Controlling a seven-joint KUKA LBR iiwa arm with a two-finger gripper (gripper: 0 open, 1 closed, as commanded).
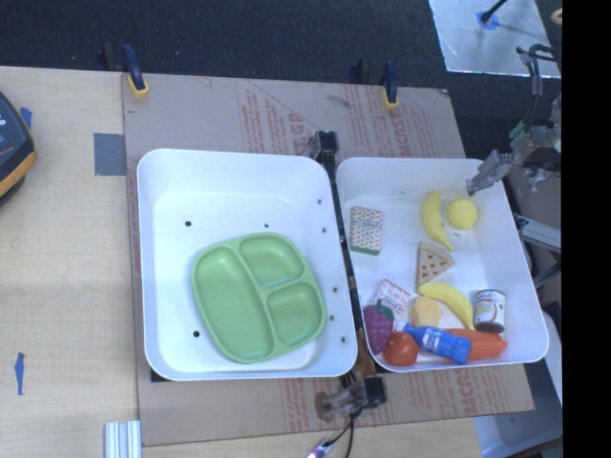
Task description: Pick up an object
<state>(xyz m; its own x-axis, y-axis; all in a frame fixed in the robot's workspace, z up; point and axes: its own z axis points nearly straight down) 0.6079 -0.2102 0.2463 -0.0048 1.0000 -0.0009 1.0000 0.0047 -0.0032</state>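
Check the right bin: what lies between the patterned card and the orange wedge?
Nothing. In the camera view, bare white floor of the right bin separates the patterned card from the orange wedge.

Red print runs along the cardboard sheet [286, 113] under the bins, too blurred to read. The small can [488, 307] label is also unreadable.

Fixed high above the bench, looking down at a slant on both shallow white plastic bins [153, 256], left one nearer centre.
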